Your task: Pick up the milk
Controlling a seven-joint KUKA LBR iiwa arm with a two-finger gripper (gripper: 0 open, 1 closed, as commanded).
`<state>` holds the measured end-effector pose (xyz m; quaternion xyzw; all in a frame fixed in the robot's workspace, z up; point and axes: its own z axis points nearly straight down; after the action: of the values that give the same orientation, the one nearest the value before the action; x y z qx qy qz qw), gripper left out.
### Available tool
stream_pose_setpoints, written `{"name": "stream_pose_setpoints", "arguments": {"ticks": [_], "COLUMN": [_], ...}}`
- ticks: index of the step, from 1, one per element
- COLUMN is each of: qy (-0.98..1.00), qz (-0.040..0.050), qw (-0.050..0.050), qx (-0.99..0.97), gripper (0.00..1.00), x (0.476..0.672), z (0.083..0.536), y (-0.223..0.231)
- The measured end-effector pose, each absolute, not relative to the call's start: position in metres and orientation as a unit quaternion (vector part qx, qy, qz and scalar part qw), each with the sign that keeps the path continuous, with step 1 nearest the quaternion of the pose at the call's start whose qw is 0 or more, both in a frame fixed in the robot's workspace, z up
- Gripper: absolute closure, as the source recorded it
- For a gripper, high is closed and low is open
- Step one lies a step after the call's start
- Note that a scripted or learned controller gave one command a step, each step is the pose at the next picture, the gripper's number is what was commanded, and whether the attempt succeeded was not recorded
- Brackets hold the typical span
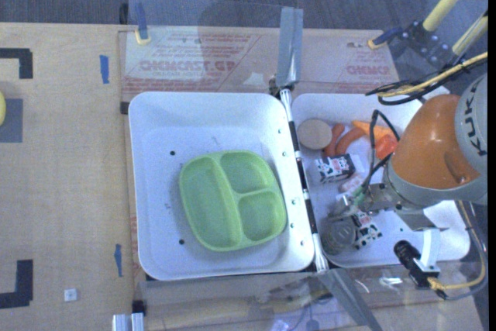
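- A wooden bench [62,190] stands on grey carpet, with black tape marks at its left edge and cardboard under the far side of the bins.
- The left bin [151,128] holds a green divided plate [232,199] lying flat in its middle, well away from the work and no hindrance to it.
- Across the divider, the right bin [457,243] crowds everything together: a round tan disc [315,133] at the far corner, a reddish sausage-like piece [339,139] and an orange item [370,132] just beside it.
- The milk [335,166], a small white carton with dark print, lies on its side near the middle of that cluster, between the disc and the arm.
- A grey round can [337,234] sits nearer the front wall.
- The gripper [363,205] hangs low between carton and can, beside the milk, not around it; whether its jaws are apart or together I cannot tell, since the orange wrist and cables cover them.
- I judge the neighbours crowd any approach.
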<state>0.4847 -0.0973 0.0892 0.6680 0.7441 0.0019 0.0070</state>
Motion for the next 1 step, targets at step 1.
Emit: {"name": "stream_pose_setpoints", "arguments": {"ticks": [1], "qy": [0.745], "qz": [0.0041], "qw": [0.008], "qx": [0.667], "gripper": [1.0], "x": [0.4859], "z": [0.1003], "y": [-0.0953]}}
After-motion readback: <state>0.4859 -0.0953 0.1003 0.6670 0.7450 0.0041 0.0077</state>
